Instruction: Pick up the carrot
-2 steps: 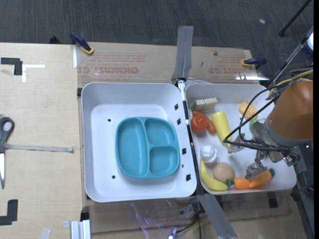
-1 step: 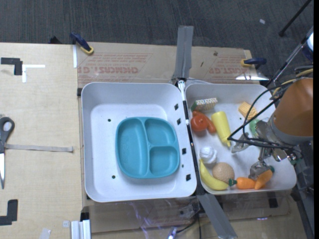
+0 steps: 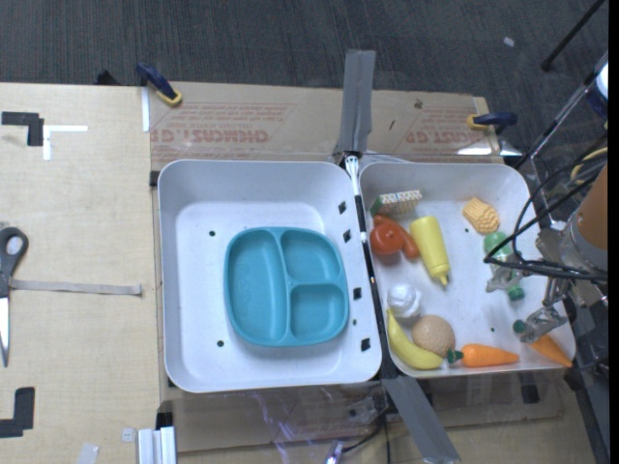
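1. We're looking down on two white bins side by side. The left bin point(image 3: 174, 259) holds a teal divided plate point(image 3: 287, 285) sitting roughly in its middle.
2. The right bin point(image 3: 440, 170) is the busy one: a red tomato-ish thing point(image 3: 386, 237), a yellow squeeze bottle point(image 3: 431, 246), a corn cob point(image 3: 481, 216) near the far right corner, a small ridged cracker-looking piece point(image 3: 399, 199) up by the far wall, a white garlic-like bulb point(image 3: 404, 301), a tan round potato-like item point(image 3: 434, 335) and a banana point(image 3: 409, 347) curving along the near left corner.
3. The carrot point(image 3: 486, 357) lies flat along the near wall of the right bin, green end pointing left, just beside the tan round item. Nothing's touching it from above.
4. The gripper point(image 3: 527, 307) hangs over the right side of that bin, up and to the right of the carrot. Honestly we can't tell how it's set; it's all cables and clutter there.
5. Another orange piece point(image 3: 551, 349) sits at the bin's near right corner.
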Tool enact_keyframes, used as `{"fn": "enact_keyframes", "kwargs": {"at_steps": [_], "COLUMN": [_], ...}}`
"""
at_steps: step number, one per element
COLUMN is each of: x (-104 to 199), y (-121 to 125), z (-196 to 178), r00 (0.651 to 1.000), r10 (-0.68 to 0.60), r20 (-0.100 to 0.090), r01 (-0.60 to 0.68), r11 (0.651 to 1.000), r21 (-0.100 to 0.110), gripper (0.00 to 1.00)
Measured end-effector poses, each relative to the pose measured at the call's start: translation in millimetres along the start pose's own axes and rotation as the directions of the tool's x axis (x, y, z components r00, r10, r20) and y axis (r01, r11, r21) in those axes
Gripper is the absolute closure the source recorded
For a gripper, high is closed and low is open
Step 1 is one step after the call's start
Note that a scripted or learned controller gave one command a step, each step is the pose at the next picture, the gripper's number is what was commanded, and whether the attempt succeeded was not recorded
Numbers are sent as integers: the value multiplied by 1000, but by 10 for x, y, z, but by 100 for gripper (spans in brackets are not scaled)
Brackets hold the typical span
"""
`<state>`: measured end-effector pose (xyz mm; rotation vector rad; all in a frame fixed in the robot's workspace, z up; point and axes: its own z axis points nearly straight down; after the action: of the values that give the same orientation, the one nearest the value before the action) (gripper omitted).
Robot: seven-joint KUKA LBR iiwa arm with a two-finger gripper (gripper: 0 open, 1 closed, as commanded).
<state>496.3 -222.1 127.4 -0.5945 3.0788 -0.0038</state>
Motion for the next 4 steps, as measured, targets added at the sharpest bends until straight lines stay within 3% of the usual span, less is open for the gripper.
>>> {"fn": "enact_keyframes", "kwargs": {"at_steps": [1, 2, 3, 4], "x": [-250, -78, -19, -52], "y": [530, 65, 242, 236], "z": [322, -167, 346, 242], "r00": [1000, 999, 998, 998], "r10": [9, -53, -58, -60], "r20": [9, 0, 0, 6], "r01": [-9, 53, 58, 60], "r11": [1000, 999, 998, 998], "r21": [4, -1, -1, 3], "gripper": [0, 0, 0, 100]}}
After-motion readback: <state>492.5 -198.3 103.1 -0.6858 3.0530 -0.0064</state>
